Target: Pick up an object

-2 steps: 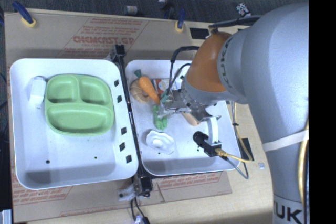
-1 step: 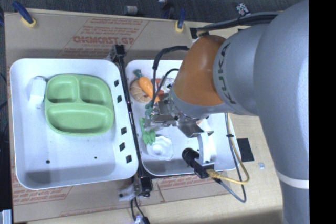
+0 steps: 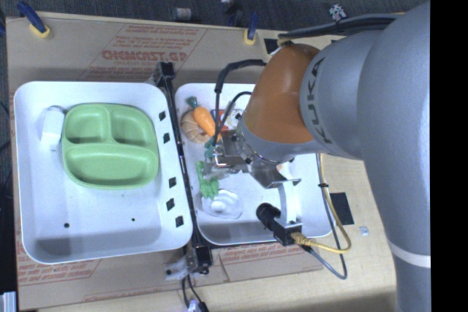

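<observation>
Overhead view: the grey arm's gripper hangs low in the right white bin. I cannot tell its grip. An orange carrot-shaped toy lies just beyond; descend squarely, avoiding neighbouring clutter.

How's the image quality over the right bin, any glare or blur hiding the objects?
Camera view: soft overall; the right bin is bright white, nearly washing out the clear item at its front; the arm blocks much of that bin; the claw is murky, finger state unreadable; the green plate reads clearly.
</observation>
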You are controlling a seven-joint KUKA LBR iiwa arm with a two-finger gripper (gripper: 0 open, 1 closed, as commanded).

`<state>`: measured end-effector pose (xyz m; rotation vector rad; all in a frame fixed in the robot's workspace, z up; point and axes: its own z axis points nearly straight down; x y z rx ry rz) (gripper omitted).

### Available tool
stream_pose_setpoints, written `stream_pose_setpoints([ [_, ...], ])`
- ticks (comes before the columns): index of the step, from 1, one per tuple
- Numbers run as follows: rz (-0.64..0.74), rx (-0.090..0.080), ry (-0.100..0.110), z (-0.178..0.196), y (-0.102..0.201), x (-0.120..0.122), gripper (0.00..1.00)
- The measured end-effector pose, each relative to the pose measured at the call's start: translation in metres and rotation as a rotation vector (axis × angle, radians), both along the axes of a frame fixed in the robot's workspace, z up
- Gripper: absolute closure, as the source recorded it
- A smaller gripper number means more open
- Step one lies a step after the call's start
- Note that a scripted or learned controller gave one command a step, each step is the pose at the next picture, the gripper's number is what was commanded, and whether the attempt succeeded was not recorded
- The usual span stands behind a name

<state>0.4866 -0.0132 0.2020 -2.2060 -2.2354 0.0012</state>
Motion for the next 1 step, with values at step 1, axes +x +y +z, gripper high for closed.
stream_pose_setpoints([
  [1,-0.009,0.001,0.000,-0.0102,-0.0672,-0.0097,1.00],
])
